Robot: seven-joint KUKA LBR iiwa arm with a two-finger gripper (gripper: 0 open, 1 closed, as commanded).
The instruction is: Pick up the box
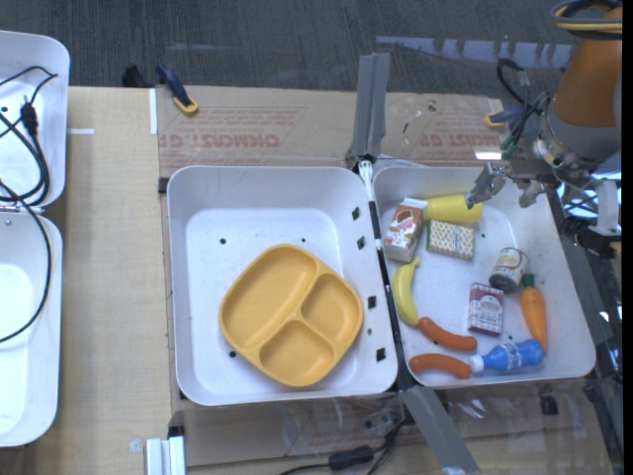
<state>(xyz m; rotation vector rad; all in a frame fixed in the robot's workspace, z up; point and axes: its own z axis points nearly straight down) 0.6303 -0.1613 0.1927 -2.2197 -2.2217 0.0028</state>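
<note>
The pale wooden bench [109,265] carries a flat sheet of brown printed cardboard [277,127], the landmark here. Two shallow white plastic bins lie on the cardboard's near part: the left bin [188,265] and, touching it, the right bin [564,265]. A small blue-and-yellow clamp [176,89] sits at the cardboard's far left corner.

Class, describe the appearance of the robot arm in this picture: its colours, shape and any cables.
The robot arm has a broad rounded orange band above a grey wrist. Thin black cables loop along its left side. Its hand is small, dark grey metal, with slim parts.
</note>
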